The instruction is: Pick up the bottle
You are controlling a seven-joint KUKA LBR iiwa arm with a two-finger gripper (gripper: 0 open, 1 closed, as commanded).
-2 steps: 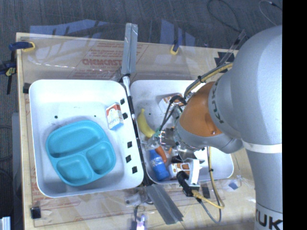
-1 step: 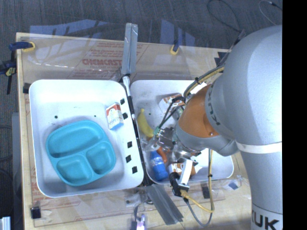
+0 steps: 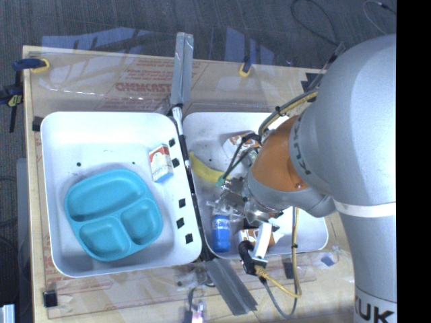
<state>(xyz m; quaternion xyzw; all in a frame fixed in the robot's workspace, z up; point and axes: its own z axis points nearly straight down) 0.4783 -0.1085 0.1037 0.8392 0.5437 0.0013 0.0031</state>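
Note:
A small blue bottle (image 3: 221, 233) lies in the right bin (image 3: 209, 126), near its front left corner, its pale cap end toward the arm. The grey arm with the orange band (image 3: 279, 163) reaches down over this bin. My gripper (image 3: 232, 204) is low over the bin just behind and right of the bottle, half hidden by the wrist and cables. No object is seen between the fingers.
A yellow banana-like item (image 3: 204, 170) lies in the right bin behind the bottle. The left bin (image 3: 101, 130) holds a blue divided tray (image 3: 113, 212) and a small red-and-white box (image 3: 159, 163). A metal bar (image 3: 180, 69) stands at the divider between the bins.

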